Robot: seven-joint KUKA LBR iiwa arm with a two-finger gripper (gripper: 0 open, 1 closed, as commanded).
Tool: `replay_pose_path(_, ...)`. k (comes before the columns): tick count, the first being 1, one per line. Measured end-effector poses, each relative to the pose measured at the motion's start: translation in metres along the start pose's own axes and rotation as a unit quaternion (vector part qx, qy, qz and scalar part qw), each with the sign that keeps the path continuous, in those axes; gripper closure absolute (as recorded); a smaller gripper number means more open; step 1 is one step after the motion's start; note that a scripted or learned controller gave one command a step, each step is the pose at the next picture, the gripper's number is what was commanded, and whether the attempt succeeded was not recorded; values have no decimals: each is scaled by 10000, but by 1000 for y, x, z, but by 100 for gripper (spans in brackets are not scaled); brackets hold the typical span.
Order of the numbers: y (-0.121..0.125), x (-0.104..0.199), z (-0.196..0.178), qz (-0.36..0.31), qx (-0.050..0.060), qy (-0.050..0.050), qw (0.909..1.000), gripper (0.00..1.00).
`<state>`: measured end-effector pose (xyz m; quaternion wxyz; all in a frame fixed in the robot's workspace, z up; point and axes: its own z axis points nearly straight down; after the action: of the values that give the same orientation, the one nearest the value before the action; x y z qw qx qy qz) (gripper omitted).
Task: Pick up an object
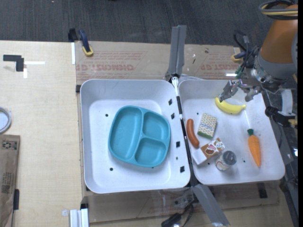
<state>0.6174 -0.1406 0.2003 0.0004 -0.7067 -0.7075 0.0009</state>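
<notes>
The right bin [270, 171] holds a yellow banana [230, 107], a red sausage [191, 132], a patterned packet [207, 125], a small brown box [212, 148], a round tin [228, 158] and an orange carrot [254, 148]. My gripper [240, 90] hangs just above the banana at the bin's far side. Its fingers are spread, one toward the banana's left tip [227, 91] and one to the right [251, 94], with nothing between them.
A blue divided plate [139, 136] lies in the left bin [92, 141]. A grey divider post [177, 51] rises between the bins at the back. The arm's orange wrist [279, 37] stands over the right bin's far right corner.
</notes>
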Motion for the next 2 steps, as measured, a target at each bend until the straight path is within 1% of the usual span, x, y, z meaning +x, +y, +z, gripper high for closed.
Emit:
replay_pose_path(1, 41, -16, 107, -166, -19, -8, 9999, 0)
replay_pose_path(2, 42, -17, 97, -176, -26, -16, 9998, 100)
